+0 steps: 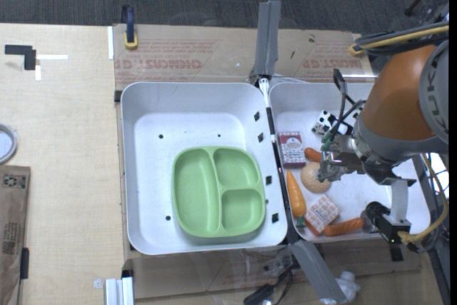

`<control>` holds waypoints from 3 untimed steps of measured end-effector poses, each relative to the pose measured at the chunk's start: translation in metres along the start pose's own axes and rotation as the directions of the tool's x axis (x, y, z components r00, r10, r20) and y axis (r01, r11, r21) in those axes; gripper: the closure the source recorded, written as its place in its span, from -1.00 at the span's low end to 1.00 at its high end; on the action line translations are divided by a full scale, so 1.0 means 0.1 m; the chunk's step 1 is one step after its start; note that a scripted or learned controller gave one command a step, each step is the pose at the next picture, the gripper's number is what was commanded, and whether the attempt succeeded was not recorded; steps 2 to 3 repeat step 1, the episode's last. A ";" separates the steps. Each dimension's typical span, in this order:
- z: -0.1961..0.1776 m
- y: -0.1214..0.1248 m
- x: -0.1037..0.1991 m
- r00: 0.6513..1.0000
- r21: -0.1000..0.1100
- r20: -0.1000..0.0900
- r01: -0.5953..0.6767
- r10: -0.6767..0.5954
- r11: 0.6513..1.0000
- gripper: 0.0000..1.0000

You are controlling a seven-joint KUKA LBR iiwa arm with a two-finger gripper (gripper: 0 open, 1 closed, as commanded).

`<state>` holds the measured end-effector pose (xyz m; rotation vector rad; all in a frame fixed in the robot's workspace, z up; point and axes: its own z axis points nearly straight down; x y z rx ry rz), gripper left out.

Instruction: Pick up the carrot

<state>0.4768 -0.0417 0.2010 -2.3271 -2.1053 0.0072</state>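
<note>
Reaching for the carrot in a crowded bin

Lining up is the whole game on this one. The claw hangs over the right bin, pretty much above a round tan thing, a bun maybe. The carrot lies just to the claw's left and a bit nearer the camera, running lengthwise along the bin's left wall. I'd say the step in hand is the approach, so the claw needs to shift left off the bun and come down over the carrot's thick middle, gripping across its width, not along it. That wall sits close, so one side of the claw has little room there.

Watch out for lookalikes: another orange piece lies at the near edge of the bin, below the claw, and a small orange-red bit sits just left of the claw, beside a red box. A checkered packet lies just right of the carrot's tip.

Whether the claw is released or clenched, I honestly can't tell; cables and the wrist blur that spot. The big orange arm body hides the bin's right part too.
</note>
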 end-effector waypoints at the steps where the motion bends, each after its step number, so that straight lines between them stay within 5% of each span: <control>1: 0.11 -0.07 0.70 0.996 0.000 0.001 -0.089 0.089 0.996 1.00; 3: 0.11 -0.07 0.70 0.996 0.000 0.001 -0.089 0.089 0.996 1.00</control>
